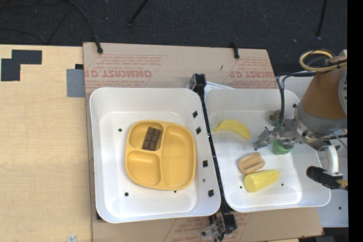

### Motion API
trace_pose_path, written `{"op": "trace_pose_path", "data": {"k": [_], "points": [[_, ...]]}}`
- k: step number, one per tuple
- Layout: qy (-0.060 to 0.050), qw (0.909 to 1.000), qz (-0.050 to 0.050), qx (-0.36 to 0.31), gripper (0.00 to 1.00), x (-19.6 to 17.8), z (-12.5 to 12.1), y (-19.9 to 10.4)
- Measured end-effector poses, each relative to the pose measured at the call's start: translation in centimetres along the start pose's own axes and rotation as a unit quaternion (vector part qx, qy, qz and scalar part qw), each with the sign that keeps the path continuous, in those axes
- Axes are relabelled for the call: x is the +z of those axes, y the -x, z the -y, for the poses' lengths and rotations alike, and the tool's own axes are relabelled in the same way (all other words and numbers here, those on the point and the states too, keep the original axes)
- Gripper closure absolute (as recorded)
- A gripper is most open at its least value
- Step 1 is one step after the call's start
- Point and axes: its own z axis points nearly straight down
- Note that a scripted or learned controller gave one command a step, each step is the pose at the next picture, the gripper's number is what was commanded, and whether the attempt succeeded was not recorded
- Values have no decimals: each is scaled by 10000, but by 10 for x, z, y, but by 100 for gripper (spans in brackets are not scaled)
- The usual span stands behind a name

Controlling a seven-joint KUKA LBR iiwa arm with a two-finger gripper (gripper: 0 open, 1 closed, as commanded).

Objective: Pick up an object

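In the right bin [317, 195], my gripper [277, 139] hangs low at the right side, directly over a small green object [281, 148] that it partly hides. I cannot tell whether it touches that object. Left of the gripper lies a yellow banana [232, 128]. In front of it are a tan bread roll [251, 163] and a pale yellow wedge-shaped object [261, 180]. The left bin [108, 116] bears a yellow divided plate [170, 161] with a brown chocolate bar [151, 138] in its upper compartment.
A black divider [205, 139] runs between the two bins. The arm's grey and orange body [323, 102] stands over the right bin's far right corner, with cables beside it. A cardboard sheet [170, 65] lies under both bins.
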Motion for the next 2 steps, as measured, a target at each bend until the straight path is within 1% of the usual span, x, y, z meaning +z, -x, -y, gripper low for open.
{"op": "trace_pose_path", "data": {"k": [1,2], "points": [[38,10000,15,15,100,-14,-2,2],[-25,10000,-26,-11,100,-70,-9,0]]}}
